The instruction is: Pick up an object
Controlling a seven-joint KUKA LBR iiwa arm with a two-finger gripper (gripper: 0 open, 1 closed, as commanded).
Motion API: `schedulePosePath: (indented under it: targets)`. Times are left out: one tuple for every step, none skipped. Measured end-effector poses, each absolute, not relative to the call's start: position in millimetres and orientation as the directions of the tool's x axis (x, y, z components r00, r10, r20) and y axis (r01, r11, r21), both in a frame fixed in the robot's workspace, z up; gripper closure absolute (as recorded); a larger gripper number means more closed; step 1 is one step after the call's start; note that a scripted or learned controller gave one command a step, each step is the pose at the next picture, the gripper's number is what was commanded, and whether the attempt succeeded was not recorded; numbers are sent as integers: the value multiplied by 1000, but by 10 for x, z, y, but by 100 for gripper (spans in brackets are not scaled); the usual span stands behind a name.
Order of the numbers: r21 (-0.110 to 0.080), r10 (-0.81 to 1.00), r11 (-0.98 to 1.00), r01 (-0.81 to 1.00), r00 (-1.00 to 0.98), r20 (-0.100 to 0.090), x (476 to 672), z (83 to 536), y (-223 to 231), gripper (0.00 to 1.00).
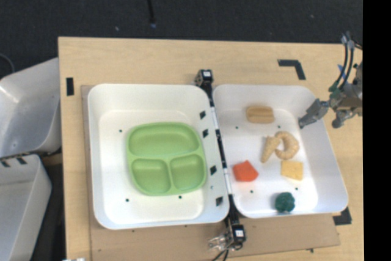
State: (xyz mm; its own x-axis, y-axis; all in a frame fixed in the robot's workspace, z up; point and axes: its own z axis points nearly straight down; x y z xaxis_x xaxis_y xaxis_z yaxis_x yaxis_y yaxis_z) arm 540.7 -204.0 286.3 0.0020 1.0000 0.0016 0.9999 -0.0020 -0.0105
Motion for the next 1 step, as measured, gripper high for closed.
schedulePosePath:
  targets:
    - [1,1000,0,1000,0,-1,5427,2927,-2034,0]
